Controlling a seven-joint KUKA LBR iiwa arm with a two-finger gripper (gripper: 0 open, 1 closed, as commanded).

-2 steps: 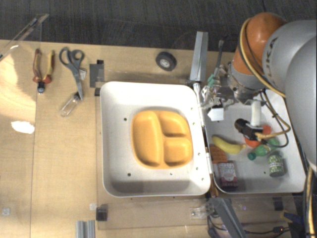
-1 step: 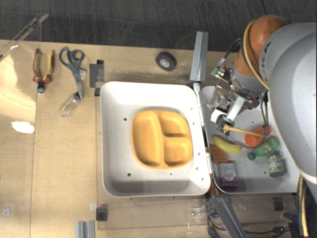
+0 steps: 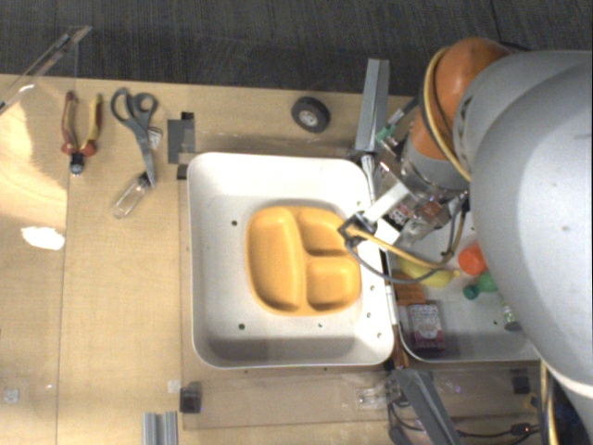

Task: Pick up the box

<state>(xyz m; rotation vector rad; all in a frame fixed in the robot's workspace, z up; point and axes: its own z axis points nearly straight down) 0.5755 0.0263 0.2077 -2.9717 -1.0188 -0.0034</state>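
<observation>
**Item: box** [image 3: 424, 328]. Count: one. It is small and dark, with a pale label on its upper face. It lies flat in the right bin [image 3: 477, 336], just beside the wall that bin shares with the left bin [image 3: 208, 248], towards the near edge.

Handling, as a judgement:
- It looks like a light carton, with stiff edges but faces that may dent under a hard squeeze.
- A printed skin of this kind is probably a little slick.
- The best hold is likely across the two narrower sides, taken from above and low on the walls.
- The side against the bin wall leaves little room, so a grip along the other axis may serve better.

**Gripper** [image 3: 419, 219]. Count: one. It sits over the divide between the two bins, up-view of the box and apart from it. Whether it is released or clenched cannot be told. Nothing is seen held.

**Other contents, right bin:**
- One orange thing [image 3: 471, 258].
- One small green thing [image 3: 477, 288] just below it. The arm partly hides both.

**Left bin:**
- One yellow tray [image 3: 292, 258] with three compartments, lying in the middle.

**Surface** [image 3: 111, 332], outside the bins:
- One pair of scissors [image 3: 139, 128].
- One pair of red-handled pliers [image 3: 79, 130].
- One black roll [image 3: 311, 114].
- One small clear object [image 3: 130, 196], of a kind too small to tell.

**Bins:** two, white and shallow, side by side.
</observation>
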